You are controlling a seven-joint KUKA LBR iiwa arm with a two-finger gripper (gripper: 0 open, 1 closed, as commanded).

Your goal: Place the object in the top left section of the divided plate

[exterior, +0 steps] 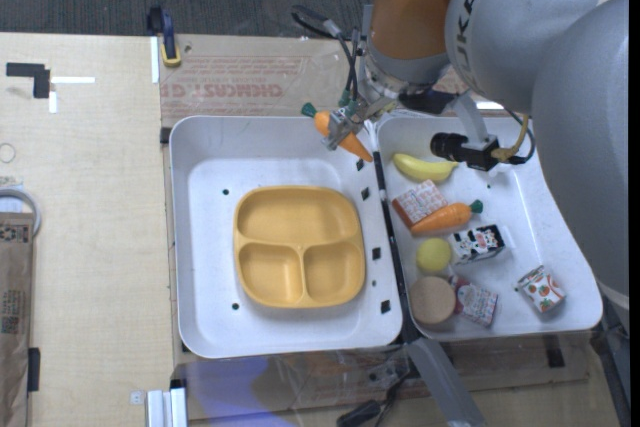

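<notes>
1. Tool state. You have the gripper over the far right corner of the left bin, and a small orange carrot with a green tip sits between its fingers. The grip looks narrow, closed on the carrot near its middle. Judged held, clear of the bin floor, though height cannot be confirmed from this slanted view.

2. Task thing. The carrot's long axis runs from 10 o'clock (green tip) to 4 o'clock (orange end), slanting towards the rim shared by the 2 bins.

3. Governing relation. The divided plate, yellow with 3 sections, lies at about 7 o'clock from the gripper, near but apart. Its large far section spans the plate's 12 o'clock side; 2 smaller sections sit at 6 o'clock. You should read the target as the 10 o'clock part of that far section. My judgement: the move is a short travel towards 7 o'clock, then a descent.

4. Risk. The slanted carrot may roll over a divider on release.

5. Writing. "KUKA" reads partly on the grey arm. The cardboard sheet behind the bins carries red print, seen inverted and not safely legible. In the right bin, a red snack packet and a small cow-print carton bear labels too small to read.
</notes>
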